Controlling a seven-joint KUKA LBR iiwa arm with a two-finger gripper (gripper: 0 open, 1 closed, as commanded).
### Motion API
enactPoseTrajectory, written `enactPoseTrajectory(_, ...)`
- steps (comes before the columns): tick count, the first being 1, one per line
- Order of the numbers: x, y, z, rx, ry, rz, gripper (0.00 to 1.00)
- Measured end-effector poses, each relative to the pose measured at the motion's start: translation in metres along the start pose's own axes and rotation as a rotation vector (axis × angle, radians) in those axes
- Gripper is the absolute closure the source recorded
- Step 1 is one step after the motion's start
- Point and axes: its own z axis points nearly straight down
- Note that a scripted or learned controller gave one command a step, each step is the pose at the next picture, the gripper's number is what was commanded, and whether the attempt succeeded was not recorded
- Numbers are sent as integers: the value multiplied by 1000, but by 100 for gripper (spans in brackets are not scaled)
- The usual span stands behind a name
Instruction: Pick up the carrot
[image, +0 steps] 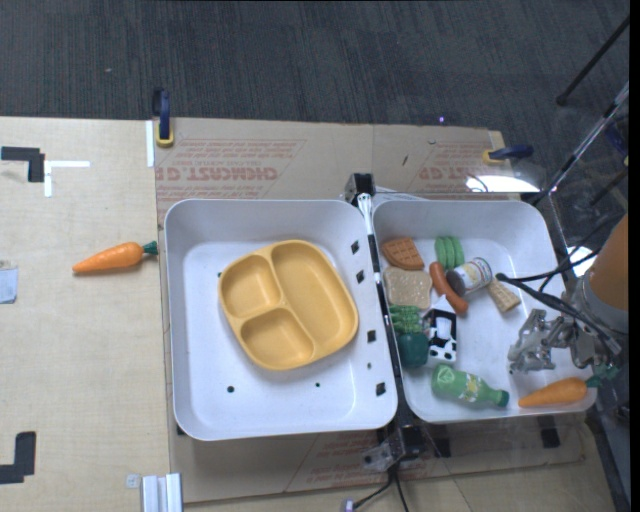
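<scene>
An orange carrot (553, 392) with a green top lies at the front right corner of the right bin (520, 215). My gripper (532, 345) hangs just above and to the left of it, low over the bin floor, with nothing visibly held. A second orange carrot (110, 258) lies on the bench left of the left bin (190, 330), far from the arm.
A yellow divided plate (288, 303) sits in the left bin. The right bin holds a green bottle (468, 388), a black-and-white toy (441, 336), a teal cup (412, 348), a bread slice (407, 288), a sausage (449, 288), a can (470, 275) and a wooden block (503, 295).
</scene>
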Motion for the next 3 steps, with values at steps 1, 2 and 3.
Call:
enactPoseTrajectory(1, 0, 0, 0, 0, 0, 0, 0)
enactPoseTrajectory(2, -3, 0, -10, 0, -9, 5, 100)
enactPoseTrajectory(3, -3, 1, -10, 0, -9, 5, 0)
